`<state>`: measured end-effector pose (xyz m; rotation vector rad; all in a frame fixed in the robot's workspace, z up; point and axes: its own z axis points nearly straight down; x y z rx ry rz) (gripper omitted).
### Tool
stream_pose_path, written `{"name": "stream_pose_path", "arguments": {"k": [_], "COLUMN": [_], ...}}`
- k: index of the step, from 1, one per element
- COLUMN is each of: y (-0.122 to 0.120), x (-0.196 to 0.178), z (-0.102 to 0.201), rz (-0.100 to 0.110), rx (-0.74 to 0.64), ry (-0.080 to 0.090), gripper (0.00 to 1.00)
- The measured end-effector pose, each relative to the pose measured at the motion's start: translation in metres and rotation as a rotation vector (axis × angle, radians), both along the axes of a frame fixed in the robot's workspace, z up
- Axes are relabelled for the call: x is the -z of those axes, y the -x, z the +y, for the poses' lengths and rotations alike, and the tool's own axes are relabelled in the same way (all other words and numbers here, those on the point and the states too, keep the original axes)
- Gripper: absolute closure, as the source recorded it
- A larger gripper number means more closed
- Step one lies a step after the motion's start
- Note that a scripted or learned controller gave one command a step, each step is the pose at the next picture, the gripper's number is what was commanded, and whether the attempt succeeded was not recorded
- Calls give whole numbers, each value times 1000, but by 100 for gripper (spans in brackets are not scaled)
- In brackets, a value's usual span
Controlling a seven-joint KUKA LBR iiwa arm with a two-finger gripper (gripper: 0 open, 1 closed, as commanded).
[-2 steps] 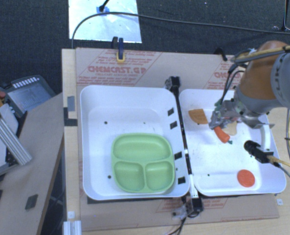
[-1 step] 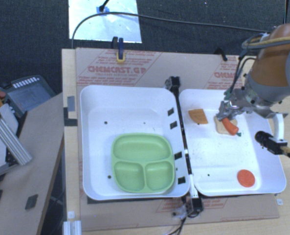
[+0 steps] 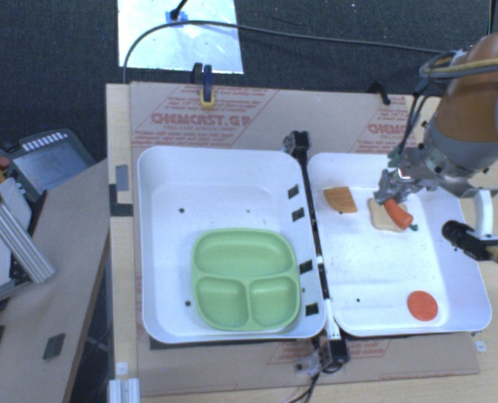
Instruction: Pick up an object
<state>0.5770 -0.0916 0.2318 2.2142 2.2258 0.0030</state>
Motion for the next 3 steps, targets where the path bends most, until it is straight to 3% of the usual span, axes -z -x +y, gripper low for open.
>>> {"name": "stream_pose_path", "arguments": {"k": [3], "y": [-73], "x": [1], "z": [160], "rz": [-1], "rx": [-5], "ry": [-3], "gripper": [100]}}
